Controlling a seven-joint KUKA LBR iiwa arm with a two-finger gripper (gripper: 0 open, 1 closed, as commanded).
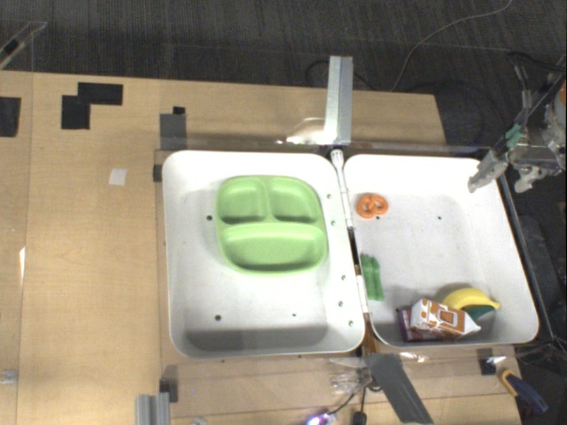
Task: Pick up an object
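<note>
Four small things lie in the right bin (496, 237): an orange ring (372, 204) at the far left, a green stick (371, 277) along the left wall, and a brown carton (438, 320) touching a banana (471, 302) in the near right corner. You have your pick. The banana looks like a light, hard toy with a smooth curved skin, so close across its middle, not its tapered ends. The carton looks light and may crumple; take it across its narrow sides. The ring lies flat and low, awkward to pinch. The left bin (190, 317) carries a green divided tray (270, 222). Your gripper (507, 173) hovers at the right bin's far right corner, fingers spread and holding nothing. The carton's print is too small to read, and it overlaps the banana's near edge.
</note>
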